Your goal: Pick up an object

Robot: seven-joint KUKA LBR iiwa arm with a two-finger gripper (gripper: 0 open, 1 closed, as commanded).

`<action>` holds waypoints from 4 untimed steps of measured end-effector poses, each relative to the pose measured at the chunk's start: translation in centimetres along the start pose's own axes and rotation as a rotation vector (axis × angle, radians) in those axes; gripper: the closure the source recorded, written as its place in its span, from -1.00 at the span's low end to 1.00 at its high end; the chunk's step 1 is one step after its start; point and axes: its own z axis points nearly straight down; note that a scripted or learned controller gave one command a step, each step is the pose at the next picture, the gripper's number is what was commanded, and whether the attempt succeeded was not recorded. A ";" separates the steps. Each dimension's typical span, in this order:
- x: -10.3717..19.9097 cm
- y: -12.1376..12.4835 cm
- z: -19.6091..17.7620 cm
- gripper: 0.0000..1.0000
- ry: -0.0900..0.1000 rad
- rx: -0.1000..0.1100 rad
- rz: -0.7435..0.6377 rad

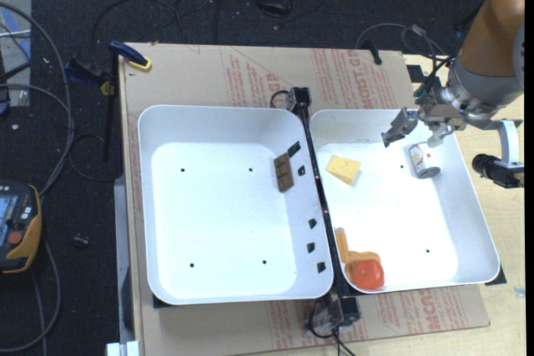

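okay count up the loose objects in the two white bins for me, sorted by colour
Brown: 1, a brown block in the left bin.
Yellow: 1, a yellow wedge in the right bin.
Red: 1, a red ball.
Orange: 1, an orange piece.
Silver: 1, a small can.
Total: 5

Claw (415, 127) spread wide above the right bin (467, 204), just beside a small can (423, 160); brown bar (284, 173) in the left bin (158, 204)

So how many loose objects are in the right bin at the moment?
3. A yellow block sits near the bin's upper left, a small can lies at the upper right just under the claw, and a tomato rests in the lower left corner.
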 end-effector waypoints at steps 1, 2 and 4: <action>0.0 0.2 -0.5 -1.00 -0.001 -0.009 -0.001; 0.0 -0.9 4.6 -1.00 0.000 -0.004 -0.001; -0.4 -1.1 12.4 -1.00 -0.001 -0.007 -0.001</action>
